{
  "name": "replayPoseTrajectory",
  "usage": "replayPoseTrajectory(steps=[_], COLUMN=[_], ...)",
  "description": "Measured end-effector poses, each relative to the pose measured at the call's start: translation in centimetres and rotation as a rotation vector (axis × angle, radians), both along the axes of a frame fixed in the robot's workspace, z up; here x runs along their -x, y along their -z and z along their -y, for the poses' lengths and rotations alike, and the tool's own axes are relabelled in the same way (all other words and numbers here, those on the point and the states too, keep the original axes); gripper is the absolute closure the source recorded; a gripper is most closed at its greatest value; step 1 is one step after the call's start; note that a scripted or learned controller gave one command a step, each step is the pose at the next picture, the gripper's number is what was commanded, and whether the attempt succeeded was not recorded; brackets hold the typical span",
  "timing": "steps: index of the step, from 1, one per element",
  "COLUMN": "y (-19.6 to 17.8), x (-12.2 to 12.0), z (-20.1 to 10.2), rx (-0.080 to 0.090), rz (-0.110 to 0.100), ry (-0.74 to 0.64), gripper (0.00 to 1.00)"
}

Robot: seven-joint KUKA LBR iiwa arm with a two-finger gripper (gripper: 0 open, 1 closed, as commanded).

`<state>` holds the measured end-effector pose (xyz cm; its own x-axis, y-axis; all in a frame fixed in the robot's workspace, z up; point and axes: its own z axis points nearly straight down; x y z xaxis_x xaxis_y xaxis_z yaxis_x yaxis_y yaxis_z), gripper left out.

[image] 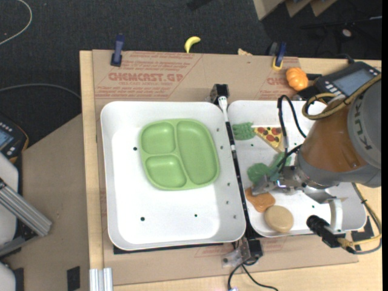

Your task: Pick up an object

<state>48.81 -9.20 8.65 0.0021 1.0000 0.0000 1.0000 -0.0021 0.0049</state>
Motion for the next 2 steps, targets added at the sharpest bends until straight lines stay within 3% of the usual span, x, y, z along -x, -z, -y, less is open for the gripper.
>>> replayPoseTrajectory(steps=[1, 2], y=[-1.0, -2.9], x=[-0.1, 0.9], z=[-0.1, 3.4], rx=[0.0, 0.003], rz=[0.003, -0.002], ry=[-0.001, 0.001], gripper=[1.0, 1.0])
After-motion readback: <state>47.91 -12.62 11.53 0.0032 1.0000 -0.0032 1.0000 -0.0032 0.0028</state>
